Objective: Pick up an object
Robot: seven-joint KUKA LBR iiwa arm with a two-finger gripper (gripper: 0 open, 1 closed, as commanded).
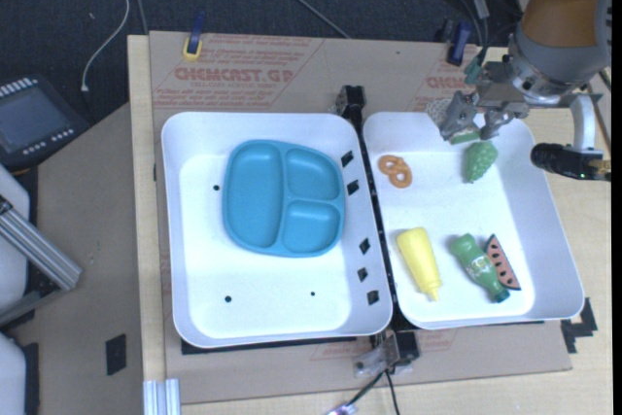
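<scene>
My gripper (pixel 477 123) hovers over the far right part of the right bin (pixel 554 238), with its two grey fingers spread apart and nothing between them. Just below its fingertips lies a small green knobbly toy (pixel 479 160) on the bin floor. An orange pretzel (pixel 395 170) lies to the left of it. Nearer the front are a yellow bottle (pixel 420 260), a green bottle (pixel 475 261) and a watermelon slice (pixel 503 267) side by side.
The left bin (pixel 194 296) holds a blue divided plate (pixel 285 197). A black hinge strip (pixel 362 209) runs between the two bins. Cables lie on the dark floor beyond the cardboard bench top (pixel 292 63).
</scene>
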